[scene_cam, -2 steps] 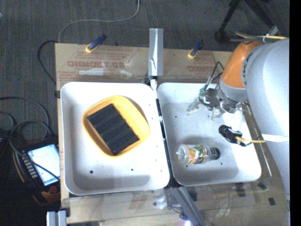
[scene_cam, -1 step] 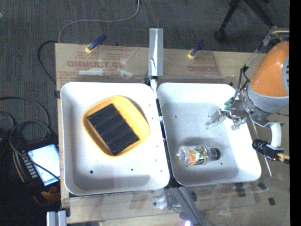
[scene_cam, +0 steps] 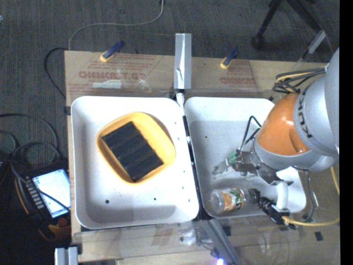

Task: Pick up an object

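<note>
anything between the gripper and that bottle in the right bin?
Nothing visible. The gripper hangs over bare bin floor just above the bottle, which lies on its side at the right bin's near edge.

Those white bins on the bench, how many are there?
2. The left bin holds a yellow dish with a black block in it. The right bin holds a small bottle, beside the gripper. The arm may hide more.
</note>
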Robot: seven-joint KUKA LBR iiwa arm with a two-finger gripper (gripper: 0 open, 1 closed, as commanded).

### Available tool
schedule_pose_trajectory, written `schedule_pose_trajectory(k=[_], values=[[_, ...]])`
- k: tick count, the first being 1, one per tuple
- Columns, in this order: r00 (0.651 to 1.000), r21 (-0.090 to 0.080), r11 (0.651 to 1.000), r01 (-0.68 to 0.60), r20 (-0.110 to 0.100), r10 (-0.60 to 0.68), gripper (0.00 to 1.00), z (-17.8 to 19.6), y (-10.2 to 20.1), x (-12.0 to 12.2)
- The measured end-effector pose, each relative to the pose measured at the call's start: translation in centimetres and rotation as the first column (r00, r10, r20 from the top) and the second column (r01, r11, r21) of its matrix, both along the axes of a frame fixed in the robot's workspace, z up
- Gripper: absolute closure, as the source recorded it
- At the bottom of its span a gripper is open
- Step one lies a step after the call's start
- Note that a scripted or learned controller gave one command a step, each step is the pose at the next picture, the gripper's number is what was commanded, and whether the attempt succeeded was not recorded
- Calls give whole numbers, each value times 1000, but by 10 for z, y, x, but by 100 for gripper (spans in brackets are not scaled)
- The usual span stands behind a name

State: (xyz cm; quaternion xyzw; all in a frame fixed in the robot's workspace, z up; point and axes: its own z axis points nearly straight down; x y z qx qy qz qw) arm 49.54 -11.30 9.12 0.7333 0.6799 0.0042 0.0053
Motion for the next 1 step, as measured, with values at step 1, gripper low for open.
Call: schedule_pose_trajectory(k=[1], values=[[1000,2,1000,-1,3,1,100,10,1,2]])
